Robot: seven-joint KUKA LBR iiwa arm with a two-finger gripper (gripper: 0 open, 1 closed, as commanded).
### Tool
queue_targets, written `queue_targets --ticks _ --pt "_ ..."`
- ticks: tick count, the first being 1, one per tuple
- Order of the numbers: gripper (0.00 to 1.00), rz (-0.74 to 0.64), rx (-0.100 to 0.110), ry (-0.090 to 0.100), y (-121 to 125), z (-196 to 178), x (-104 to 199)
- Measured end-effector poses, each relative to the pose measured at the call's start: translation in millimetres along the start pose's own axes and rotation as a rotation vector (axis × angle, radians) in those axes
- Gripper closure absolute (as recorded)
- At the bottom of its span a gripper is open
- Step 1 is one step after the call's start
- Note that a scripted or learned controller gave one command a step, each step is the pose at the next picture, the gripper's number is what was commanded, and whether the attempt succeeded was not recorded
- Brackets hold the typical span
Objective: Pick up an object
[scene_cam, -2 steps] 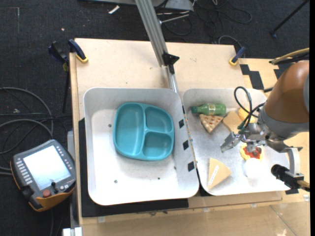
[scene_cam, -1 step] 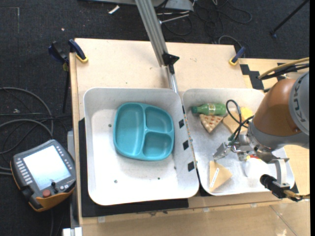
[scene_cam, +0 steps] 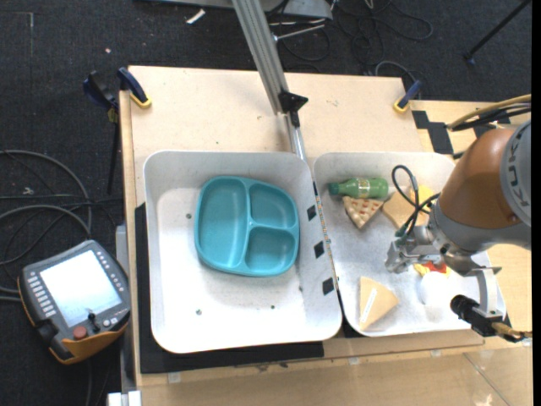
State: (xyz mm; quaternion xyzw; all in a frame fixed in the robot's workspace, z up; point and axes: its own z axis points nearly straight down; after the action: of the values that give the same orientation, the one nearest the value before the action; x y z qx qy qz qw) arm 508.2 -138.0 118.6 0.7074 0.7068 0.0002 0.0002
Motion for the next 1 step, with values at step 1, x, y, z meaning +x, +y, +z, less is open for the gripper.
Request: queue_targets --ticks 1 --pt "1.00 -0.005 -0.005 -0.001 6.4 -53.0 9.6"
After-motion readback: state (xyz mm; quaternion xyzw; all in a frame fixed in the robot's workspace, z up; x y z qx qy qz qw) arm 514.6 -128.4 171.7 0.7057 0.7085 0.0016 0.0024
